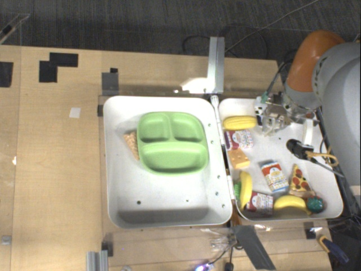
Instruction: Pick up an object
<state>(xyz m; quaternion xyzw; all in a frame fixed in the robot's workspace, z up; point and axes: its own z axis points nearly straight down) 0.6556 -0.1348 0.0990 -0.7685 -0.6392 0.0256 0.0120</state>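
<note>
Two white bins sit side by side on the bench. Left bin (118,196) carries a green divided tray (171,141) toward its far edge. Right bin (333,205) carries small items: a banana (239,122) at the far-left corner, a juice carton (273,175) mid-bin, a pizza slice (298,179) near the right edge. Gripper (272,117) hangs over the far edge, just beside the banana; finger state cannot be read.
</note>
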